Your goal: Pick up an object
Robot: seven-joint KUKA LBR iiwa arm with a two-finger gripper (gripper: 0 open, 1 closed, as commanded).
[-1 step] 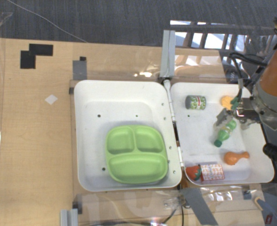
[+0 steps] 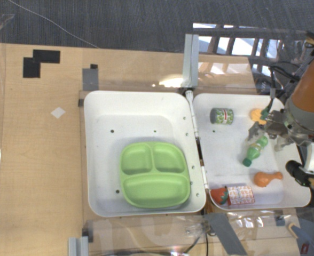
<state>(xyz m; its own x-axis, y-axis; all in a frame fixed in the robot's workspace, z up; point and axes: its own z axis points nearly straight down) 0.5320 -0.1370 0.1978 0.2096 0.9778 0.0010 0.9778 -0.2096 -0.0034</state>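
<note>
Pale wooden worktop [image 2: 34, 159] under a slanted overhead view, dark carpet behind it, two shallow white bins side by side.

Jaws [image 2: 267, 133]: hung over the right bin [image 2: 221, 159] near its right side, beneath the grey wrist and orange band of the arm [image 2: 312, 92]. Whether they were open or closed could not be told; the fingers were lost among the dark metal parts of the wrist.

Green bottle [image 2: 254, 151]: lay tilted in the right bin, its upper end right at the jaws, possibly touching them. Contact could not be confirmed, and nothing showed it lifted.

Yellow object [image 2: 256, 114]: small, just above the jaws, partly hidden by the wrist.

Green-labelled can [image 2: 221, 116]: lay on its side near the back of the right bin, left of the yellow object and apart from the bottle.

Orange object [image 2: 266, 178]: rounded with a narrow end, lay below the bottle towards the front of the bin.

Red and white packet [image 2: 233, 195]: lay against the front wall of the right bin, left of the orange object.

Green divided plate [image 2: 155, 174]: three compartments, sat in the front part of the left bin [image 2: 109, 116], well apart from the jaws.

Black patches [image 2: 39, 62]: on the worktop at far left, behind the bins.
</note>
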